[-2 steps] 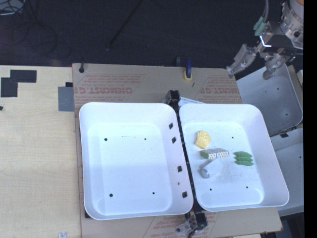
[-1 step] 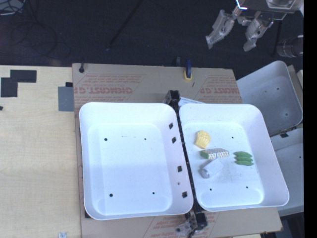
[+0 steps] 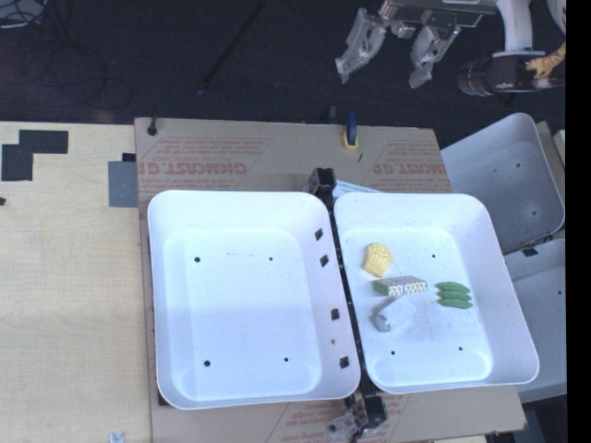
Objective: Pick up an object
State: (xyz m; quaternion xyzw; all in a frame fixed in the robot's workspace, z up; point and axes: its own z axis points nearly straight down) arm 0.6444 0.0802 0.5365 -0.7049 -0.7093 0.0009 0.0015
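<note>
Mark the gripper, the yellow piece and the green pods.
gripper (image 3: pixel 386 66), camera view: the gap between its two open fingertips.
yellow piece (image 3: pixel 376 258), camera view: its middle.
green pods (image 3: pixel 453 294), camera view: their middle.

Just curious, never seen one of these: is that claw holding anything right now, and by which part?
Nothing. The gripper hangs open above the bench, with only air between its fingers.

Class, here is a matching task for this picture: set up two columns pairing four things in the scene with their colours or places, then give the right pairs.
Things:
1. corn cob
2. pea pod
3. gripper
4. clamp

Descriptions:
A. green, towards the right bin's right side
B. up beyond the bins, jaws apart
C. yellow, in the right bin
D. on the board's far edge

Pairs: 1-C, 2-A, 3-B, 4-D
</note>
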